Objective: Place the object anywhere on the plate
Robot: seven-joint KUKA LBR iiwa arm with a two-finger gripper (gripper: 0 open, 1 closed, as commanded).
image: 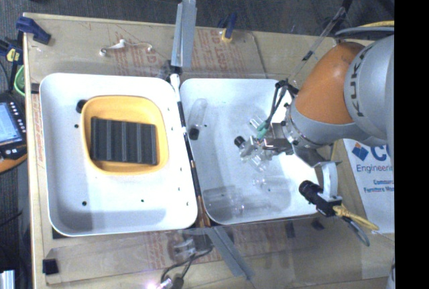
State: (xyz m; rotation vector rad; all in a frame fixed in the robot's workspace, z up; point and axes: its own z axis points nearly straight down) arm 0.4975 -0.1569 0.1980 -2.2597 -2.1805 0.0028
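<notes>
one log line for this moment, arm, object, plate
arm: over right bin | gripper: low in bin, grasp unclear | object: not identifiable | plate: yellow, left bin, dark ridged insert

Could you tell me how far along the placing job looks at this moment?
Nothing looks done yet: the yellow plate in the left bin carries only its dark ribbed insert. In hand: the gripper is down in the right bin, over faint clear items. Whether it holds anything is unclear. Carrying across and setting down remain.

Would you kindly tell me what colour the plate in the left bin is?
The plate is yellow-orange with a dark grey ribbed centre, seen in the camera view.
</notes>
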